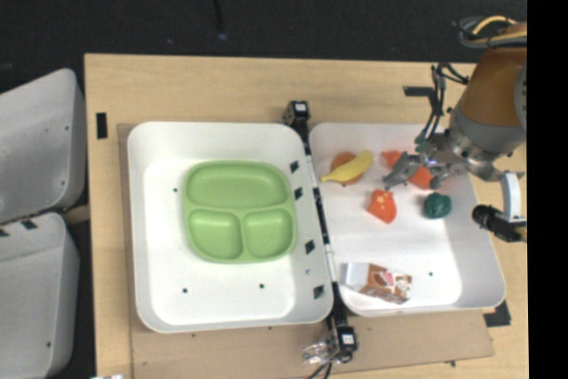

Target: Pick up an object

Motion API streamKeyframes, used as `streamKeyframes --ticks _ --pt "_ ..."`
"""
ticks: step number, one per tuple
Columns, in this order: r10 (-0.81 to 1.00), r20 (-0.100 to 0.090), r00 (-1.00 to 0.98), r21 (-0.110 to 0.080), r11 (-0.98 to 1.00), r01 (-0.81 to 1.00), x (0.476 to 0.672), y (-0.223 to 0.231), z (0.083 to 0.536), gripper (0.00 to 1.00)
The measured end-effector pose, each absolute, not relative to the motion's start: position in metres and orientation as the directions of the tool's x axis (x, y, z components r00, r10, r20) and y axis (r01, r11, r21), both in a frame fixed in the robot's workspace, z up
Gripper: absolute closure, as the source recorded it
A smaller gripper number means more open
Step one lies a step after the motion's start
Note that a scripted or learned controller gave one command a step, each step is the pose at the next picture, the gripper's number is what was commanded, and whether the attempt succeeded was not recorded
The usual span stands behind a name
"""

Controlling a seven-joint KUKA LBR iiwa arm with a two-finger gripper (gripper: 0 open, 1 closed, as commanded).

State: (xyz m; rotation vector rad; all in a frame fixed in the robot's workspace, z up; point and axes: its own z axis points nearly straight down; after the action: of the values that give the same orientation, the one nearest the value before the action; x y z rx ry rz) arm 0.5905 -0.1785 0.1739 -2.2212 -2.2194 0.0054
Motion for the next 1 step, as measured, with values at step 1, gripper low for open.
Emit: streamKeyframes --ticks 1 --pt "1.0 -0.002 0.003 -0.001 -0.003 1.0 0.5946 -0.1856 0.1145 0.0"
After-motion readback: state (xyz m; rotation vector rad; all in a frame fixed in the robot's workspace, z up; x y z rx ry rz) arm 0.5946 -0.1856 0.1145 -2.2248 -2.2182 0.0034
